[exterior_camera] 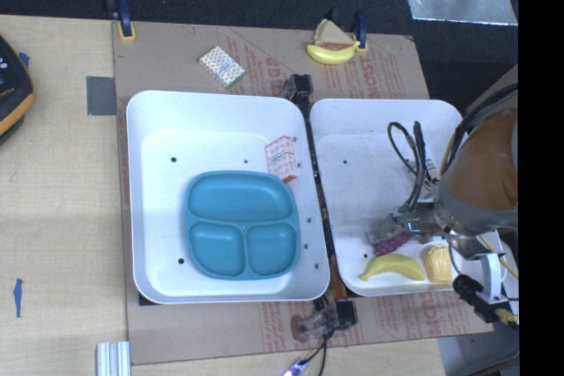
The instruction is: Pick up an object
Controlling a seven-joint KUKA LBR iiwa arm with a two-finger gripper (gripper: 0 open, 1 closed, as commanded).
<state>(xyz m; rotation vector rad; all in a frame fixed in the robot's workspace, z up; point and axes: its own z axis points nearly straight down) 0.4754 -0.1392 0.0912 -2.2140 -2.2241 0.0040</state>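
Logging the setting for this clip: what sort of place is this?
Probably a robotics lab bench for pick tests: two white bins clamped onto cardboard, toy items like a banana and blue divided tray, and the arm's gripper reaching in.

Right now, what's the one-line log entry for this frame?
tool low in right bin | above purple item | banana near | grasp unconfirmed

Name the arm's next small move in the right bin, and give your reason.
Probably a short drop straight down. The gripper sits low in the right bin, just above a purple object, with a yellow banana toward the bin's near edge and a tan piece beside the banana. Nothing is visibly held between its fingers, so the purple object looks like the closest target.
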